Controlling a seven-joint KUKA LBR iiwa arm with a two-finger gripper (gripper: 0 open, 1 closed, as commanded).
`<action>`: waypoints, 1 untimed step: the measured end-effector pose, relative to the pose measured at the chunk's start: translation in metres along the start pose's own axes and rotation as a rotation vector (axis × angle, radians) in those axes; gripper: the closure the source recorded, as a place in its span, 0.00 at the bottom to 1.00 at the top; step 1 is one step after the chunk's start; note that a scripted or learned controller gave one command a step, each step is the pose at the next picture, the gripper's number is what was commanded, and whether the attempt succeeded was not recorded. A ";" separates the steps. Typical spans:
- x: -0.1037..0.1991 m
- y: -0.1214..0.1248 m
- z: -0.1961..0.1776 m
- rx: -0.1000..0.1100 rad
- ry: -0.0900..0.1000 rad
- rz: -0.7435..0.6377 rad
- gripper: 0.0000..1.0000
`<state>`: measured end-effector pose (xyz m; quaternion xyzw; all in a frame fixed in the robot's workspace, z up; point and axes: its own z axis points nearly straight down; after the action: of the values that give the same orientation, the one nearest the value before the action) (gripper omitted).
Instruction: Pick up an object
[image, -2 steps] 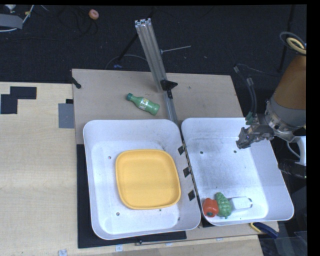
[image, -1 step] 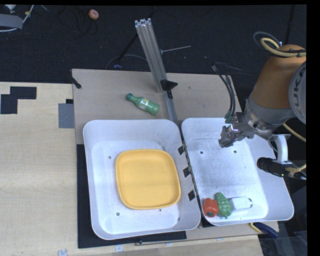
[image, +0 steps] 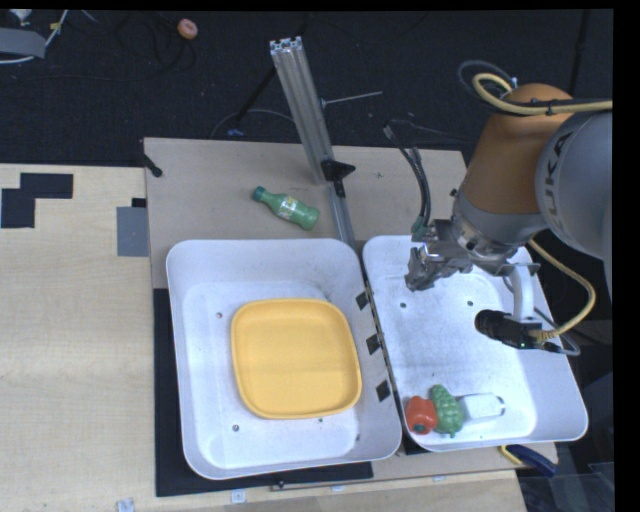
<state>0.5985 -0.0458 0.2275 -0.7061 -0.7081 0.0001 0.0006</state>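
Observation:
In the camera view, my gripper (image: 420, 272) hangs over the upper left part of the right bin (image: 440, 345), with nothing visible between its dark fingers. At the bin's front edge a red tomato-like toy (image: 420, 414) lies next to a green leafy toy (image: 447, 410) and a small white object (image: 483, 406). These lie well in front of the gripper. A yellow square plate (image: 295, 356) sits in the left bin (image: 200, 290).
A green bottle (image: 286, 207) lies on the bench behind the left bin. A slanted aluminium post (image: 310, 110) rises behind the bins. Black clips (image: 372, 342) join the bins along their shared edge. Cables and a black fitting (image: 510, 328) hang beside the wrist.

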 end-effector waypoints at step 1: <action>0.053 -0.001 0.009 0.000 0.000 -0.001 1.00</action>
<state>0.5970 0.0075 0.2183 -0.7059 -0.7083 0.0001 0.0008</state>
